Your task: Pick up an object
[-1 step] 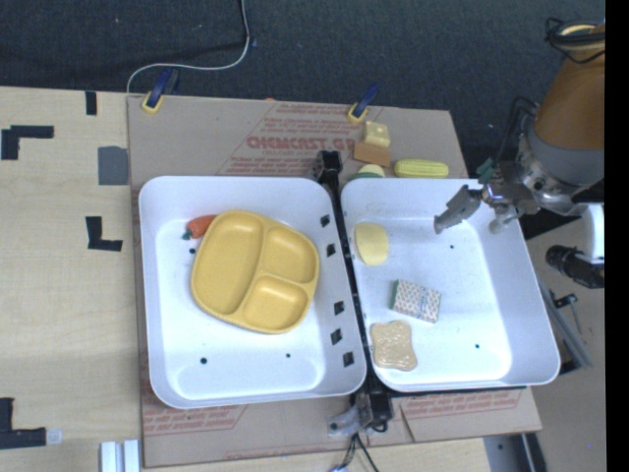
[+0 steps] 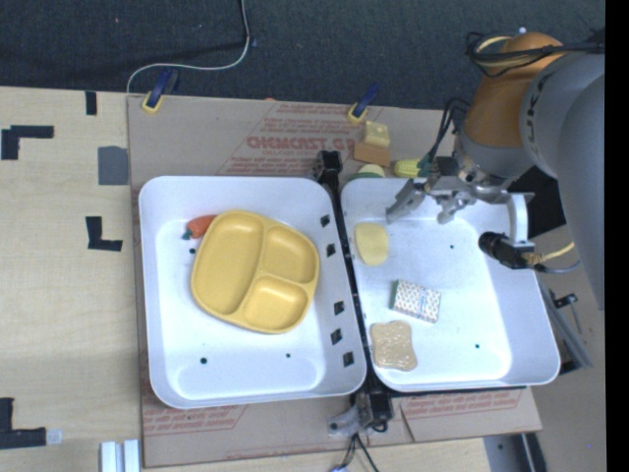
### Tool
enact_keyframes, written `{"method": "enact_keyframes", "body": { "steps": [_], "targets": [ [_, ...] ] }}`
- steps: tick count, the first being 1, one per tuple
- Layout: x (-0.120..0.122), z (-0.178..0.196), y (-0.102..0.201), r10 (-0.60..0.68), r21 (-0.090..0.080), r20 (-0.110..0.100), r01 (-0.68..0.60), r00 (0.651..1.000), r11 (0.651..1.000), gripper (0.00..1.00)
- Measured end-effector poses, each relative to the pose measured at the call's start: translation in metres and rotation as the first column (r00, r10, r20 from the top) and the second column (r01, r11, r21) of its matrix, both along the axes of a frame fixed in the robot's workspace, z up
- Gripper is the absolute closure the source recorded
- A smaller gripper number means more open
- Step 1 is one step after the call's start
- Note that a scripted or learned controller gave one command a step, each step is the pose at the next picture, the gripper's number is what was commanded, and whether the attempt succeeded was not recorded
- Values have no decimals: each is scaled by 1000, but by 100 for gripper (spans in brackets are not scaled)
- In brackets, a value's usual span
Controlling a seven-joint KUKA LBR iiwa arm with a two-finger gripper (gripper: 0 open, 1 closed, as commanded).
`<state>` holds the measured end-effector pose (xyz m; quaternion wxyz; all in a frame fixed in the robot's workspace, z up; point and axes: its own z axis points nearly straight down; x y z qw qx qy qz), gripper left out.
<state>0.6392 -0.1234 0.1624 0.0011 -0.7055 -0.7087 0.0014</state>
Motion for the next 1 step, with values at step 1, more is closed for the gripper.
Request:
{"method": "enact_keyframes", "body": {
  "steps": [1],
  "targets": [
    [-2,-83,30,-1,-1,2,1,1000,1000,0]
  ]
}}
